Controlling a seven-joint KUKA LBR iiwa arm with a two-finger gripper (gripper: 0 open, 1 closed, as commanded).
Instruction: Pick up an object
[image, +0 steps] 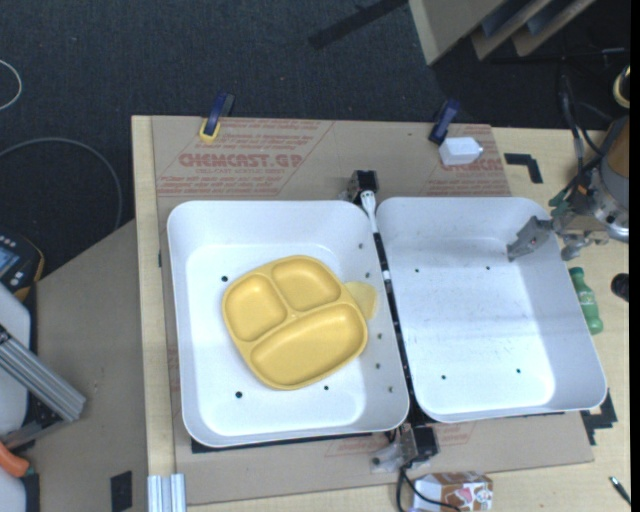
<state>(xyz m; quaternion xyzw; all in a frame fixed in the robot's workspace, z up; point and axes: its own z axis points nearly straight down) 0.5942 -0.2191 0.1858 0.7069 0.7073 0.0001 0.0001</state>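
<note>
A yellow divided plate (293, 320) with three compartments lies flat in the middle of the left bin (200, 240). A smaller pale yellow piece (364, 297) pokes out from under the plate's right edge. My gripper (548, 244) hangs over the upper right rim of the right bin (480, 330), far from the plate. It is open, with nothing between its fingers (524, 240).
A green marker-like object (587, 300) lies on the bench just outside the right bin's right rim. A white block (460, 151) and clamps sit on the cardboard behind the bins. Cables run along the divide between the bins.
</note>
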